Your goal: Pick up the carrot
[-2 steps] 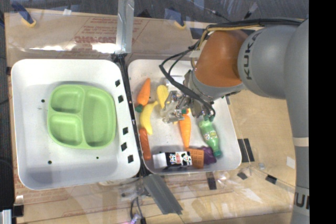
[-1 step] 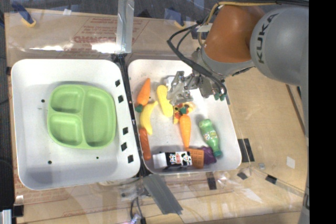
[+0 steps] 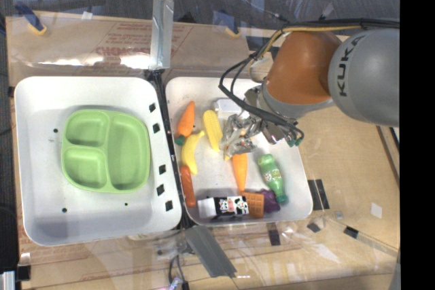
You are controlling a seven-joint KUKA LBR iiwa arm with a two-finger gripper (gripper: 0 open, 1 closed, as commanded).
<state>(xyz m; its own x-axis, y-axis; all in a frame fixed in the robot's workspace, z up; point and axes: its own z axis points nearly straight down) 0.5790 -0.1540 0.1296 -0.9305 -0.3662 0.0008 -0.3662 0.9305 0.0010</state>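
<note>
An orange carrot (image 3: 240, 172) lies pointing down in the middle of the right bin (image 3: 299, 176). My gripper (image 3: 237, 135) hangs just above its upper end, between the carrot and the corn cob; whether they touch I cannot tell. A second carrot (image 3: 186, 119), with a green stub at its lower end, lies along the bin's left wall. The orange band and grey arm (image 3: 319, 75) cover the bin's upper right part.
Also in the right bin: a yellow corn cob (image 3: 212, 129), a banana (image 3: 192, 151), a green bottle (image 3: 273, 176), a black-and-white carton (image 3: 228, 206), a purple item (image 3: 273, 200) and an orange-red piece (image 3: 187, 185). The left bin (image 3: 34, 214) holds a green divided plate (image 3: 107, 149).
</note>
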